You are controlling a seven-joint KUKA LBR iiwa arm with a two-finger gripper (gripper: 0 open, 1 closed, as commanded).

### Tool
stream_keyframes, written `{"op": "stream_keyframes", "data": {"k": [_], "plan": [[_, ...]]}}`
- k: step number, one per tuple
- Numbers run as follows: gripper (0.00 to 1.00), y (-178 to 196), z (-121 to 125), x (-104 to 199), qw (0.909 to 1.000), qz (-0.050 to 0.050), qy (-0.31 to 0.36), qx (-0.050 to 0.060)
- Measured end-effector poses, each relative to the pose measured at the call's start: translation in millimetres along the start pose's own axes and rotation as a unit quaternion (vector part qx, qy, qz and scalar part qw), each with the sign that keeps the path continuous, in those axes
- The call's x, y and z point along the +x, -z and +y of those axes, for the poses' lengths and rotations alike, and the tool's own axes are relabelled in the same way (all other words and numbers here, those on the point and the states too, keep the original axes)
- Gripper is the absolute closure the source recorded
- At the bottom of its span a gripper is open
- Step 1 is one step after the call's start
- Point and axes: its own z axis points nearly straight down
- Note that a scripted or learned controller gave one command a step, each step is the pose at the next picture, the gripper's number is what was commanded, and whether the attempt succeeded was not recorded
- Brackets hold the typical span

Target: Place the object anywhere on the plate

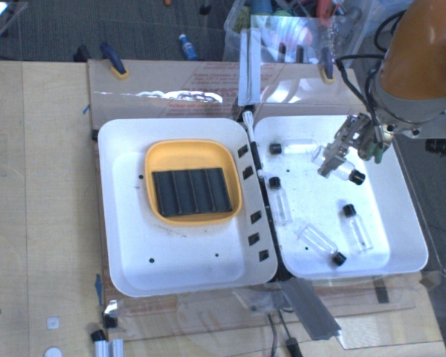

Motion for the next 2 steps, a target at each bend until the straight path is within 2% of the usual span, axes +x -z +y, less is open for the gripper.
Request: {"op": "stream_keyframes", "data": {"k": [1,2], "plan": [[1.0,51,20,-65,0.9971,0.0,0.076,0.0],[1.0,-48,4,-66,0.9843,0.002,0.176,0.0]]}}
